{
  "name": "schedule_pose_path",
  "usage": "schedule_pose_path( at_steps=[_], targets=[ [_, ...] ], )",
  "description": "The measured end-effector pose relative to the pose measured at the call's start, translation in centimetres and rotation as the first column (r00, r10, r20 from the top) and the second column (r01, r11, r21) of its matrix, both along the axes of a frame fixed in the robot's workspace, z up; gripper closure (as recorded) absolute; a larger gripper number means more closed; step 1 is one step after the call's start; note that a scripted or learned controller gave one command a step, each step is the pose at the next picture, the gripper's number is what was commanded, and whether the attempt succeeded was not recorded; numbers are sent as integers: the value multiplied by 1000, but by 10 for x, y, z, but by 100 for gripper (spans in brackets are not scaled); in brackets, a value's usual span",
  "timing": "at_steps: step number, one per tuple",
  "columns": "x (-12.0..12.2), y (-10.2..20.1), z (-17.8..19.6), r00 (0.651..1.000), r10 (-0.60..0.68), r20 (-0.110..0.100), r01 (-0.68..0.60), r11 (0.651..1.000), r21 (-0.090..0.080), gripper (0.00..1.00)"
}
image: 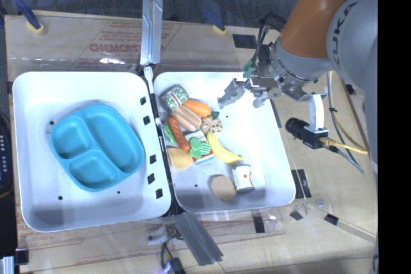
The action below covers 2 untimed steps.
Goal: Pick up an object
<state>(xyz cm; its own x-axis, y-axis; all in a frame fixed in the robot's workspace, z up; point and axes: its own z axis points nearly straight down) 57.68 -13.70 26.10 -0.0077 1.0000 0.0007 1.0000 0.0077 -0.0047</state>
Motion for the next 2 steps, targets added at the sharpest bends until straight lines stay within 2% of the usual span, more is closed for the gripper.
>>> schedule_pose_path(
  at_steps=[1, 2],
  targets=[
    [-24, -73, -94, 1000, -15, -7, 15, 1000, 0, 0],
    [-22, -42, -88, 995, -101, -3, 101, 995, 2, 0]
  ],
)
